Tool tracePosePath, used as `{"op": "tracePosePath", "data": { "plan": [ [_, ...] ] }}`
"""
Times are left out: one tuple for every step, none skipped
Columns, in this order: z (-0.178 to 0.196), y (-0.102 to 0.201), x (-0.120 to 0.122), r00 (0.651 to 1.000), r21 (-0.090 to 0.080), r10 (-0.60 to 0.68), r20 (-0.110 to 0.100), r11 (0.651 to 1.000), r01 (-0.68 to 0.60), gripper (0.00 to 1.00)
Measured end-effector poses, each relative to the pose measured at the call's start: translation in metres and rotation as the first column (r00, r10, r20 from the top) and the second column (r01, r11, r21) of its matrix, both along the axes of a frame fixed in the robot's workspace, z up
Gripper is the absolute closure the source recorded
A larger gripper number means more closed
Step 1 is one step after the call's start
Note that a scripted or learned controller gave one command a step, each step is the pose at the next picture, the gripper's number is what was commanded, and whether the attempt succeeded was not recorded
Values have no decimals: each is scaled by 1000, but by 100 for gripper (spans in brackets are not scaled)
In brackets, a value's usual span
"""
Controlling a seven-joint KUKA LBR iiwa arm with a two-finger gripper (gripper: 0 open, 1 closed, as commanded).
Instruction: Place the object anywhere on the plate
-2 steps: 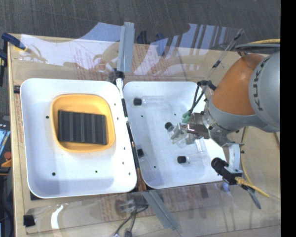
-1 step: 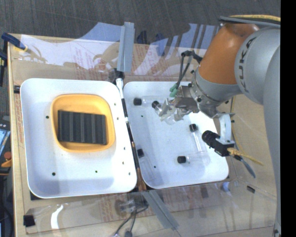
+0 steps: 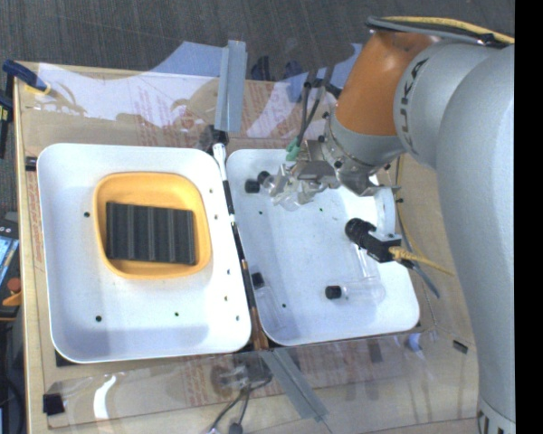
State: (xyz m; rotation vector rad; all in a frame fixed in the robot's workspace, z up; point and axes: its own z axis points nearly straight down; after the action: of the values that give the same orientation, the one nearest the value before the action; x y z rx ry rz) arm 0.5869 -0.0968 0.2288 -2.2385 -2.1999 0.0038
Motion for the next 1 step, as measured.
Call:
{"op": "tracePosePath", "data": {
  "plan": [
    [9,24,22,994,-1,112,3,994,-112,100]
  ]
}}
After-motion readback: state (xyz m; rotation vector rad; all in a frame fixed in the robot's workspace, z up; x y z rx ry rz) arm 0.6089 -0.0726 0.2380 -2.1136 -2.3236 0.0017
